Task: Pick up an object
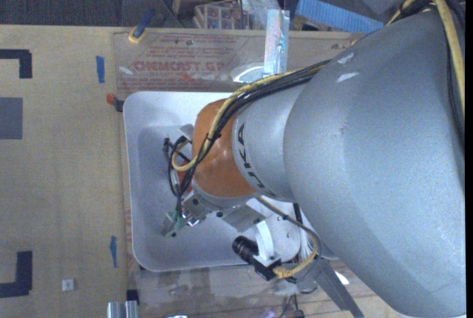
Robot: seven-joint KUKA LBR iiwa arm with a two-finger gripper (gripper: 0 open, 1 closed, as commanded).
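Objects for pickup: hidden beneath arm, none identifiable. Bin (148,183): shallow, white, rounded corners, sitting on bench; left wall and lower-left corner visible, floor in that part bare. Small greenish item (172,221) at lower left of bin floor, just beside wrist hardware; too small to tell whether loose object or part of tool.
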